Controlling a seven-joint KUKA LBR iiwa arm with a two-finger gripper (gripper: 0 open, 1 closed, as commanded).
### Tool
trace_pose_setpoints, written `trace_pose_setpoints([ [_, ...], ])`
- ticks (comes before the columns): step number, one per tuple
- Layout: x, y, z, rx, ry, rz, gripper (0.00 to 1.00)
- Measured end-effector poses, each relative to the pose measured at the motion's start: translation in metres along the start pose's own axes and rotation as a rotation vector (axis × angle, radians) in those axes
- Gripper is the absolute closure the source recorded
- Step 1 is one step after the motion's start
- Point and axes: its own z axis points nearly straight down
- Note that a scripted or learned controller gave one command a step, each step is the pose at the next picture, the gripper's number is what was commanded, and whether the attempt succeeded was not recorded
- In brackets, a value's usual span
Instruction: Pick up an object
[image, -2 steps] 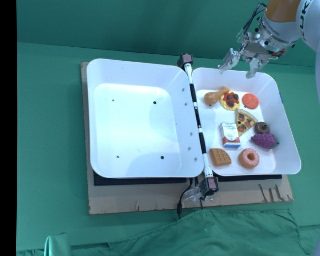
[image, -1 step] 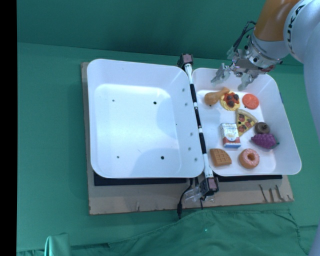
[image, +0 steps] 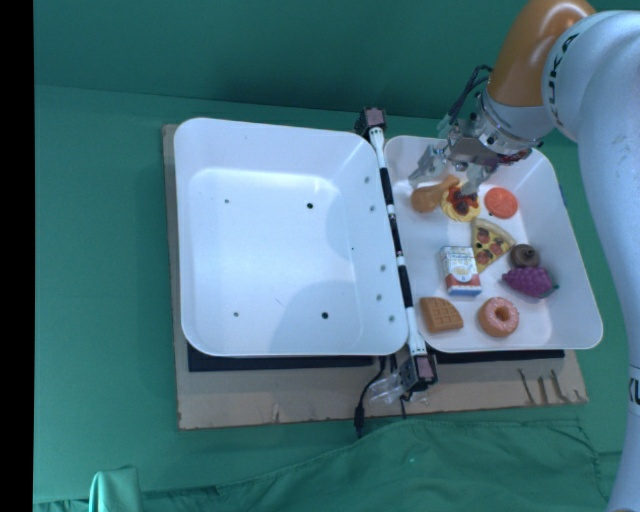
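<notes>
**Gripper low over the far-left group of toys in the right bin**

Green cloth covers the bench and the backdrop; on it a cardboard sheet (image: 300, 410) bears two shallow white plastic bins side by side. The left bin (image: 215, 150) holds no toys. The right bin (image: 575, 320) holds all of them.

The grey arm with its orange band (image: 535, 45) enters from the right. Its two-finger gripper (image: 455, 170) sits low at the far-left part of the right bin. Whether the fingers are apart or together cannot be told.

Nearest item: a tan toy drumstick (image: 430, 195), just below and left of the gripper, long axis running lower left to upper right. Whether it touches the gripper is unclear. A small round toy pizza with red topping (image: 461, 205) lies just beside it, under the gripper's right side.

Count, one of each:
- red round disc (image: 501, 202)
- pizza slice (image: 489, 241)
- small carton (image: 459, 271)
- brown chocolate doughnut (image: 524, 255)
- purple grape bunch (image: 529, 281)
- tan waffle (image: 440, 314)
- pink frosted doughnut (image: 498, 317)

With drumstick and round pizza, nine toys.

Judgement: no pick is confirmed. The drumstick appears the likeliest target.
</notes>
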Motion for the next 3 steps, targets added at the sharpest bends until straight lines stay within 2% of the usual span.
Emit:
trace_pose_setpoints([
  [1,-0.001,0.005,0.007,-0.021,-0.002,-0.002,0.00],
  [2,-0.002,0.005,-0.003,-0.023,-0.004,0.001,1.00],
  [3,-0.004,0.003,-0.071,-0.012,0.001,-0.001,1.00],
])
